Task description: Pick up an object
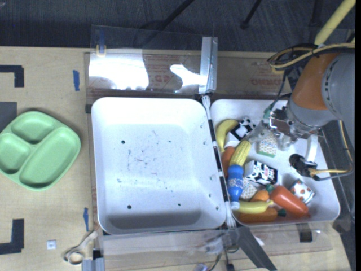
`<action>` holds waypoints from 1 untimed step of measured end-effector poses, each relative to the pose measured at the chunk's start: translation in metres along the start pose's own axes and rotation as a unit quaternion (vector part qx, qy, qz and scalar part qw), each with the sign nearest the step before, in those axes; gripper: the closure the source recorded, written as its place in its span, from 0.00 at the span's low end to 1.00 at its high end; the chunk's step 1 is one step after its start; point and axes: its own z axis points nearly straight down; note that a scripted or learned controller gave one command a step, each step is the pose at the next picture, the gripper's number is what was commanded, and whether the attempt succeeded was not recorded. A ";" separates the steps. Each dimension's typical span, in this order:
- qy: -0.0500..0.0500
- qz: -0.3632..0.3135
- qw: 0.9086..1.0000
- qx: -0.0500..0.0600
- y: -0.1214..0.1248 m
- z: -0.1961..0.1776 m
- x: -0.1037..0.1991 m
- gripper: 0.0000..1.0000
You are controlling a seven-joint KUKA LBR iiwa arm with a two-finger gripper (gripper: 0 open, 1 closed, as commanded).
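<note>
The right white bin point(330, 199) holds a heap of toy items. A yellow banana point(225, 130) lies at its back left, with a corn cob point(240, 152) and a blue bottle point(234, 185) in front of it. A black-and-white patterned piece point(263, 174), a carrot point(290, 200) and a second banana point(254, 206) lie toward the front. My gripper point(274, 133) hangs low over the back middle of this bin, right above a pale checkered item point(267, 146). Whether it touches that item is unclear.
The left white bin point(107, 117) sits beside the right one, split from it by a narrow rim. A green divided plate point(37, 149) rests on the bench at far left. A clear panel point(146, 66) stands behind the bins. Cables point(307, 165) trail off the wrist.
</note>
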 end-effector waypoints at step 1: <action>0.000 -0.001 1.000 0.000 0.000 -0.010 0.002 1.00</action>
